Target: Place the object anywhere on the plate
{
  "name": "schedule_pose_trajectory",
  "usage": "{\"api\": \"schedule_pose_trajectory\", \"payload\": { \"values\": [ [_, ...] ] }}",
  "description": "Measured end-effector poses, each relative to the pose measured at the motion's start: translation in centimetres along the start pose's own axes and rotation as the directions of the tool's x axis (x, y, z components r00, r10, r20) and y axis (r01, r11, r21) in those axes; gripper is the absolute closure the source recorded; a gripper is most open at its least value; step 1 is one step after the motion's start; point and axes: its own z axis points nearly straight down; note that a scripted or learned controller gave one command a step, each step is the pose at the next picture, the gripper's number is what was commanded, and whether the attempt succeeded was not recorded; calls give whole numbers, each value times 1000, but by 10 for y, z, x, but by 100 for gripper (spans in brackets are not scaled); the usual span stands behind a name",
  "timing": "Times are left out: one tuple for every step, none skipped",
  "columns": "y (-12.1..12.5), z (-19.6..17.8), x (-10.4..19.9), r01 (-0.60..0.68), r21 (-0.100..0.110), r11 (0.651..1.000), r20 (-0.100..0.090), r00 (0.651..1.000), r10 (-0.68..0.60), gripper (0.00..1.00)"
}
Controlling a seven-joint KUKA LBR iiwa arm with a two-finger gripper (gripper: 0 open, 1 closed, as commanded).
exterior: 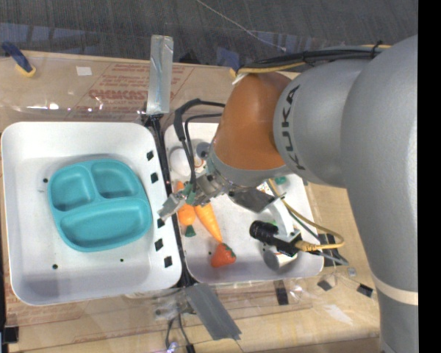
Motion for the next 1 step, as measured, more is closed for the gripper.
{"api": "schedule_pose_trajectory", "payload": {
  "values": [
    [1,-9,0,5,1,1000,0,1000,-5,100]
  ]
}}
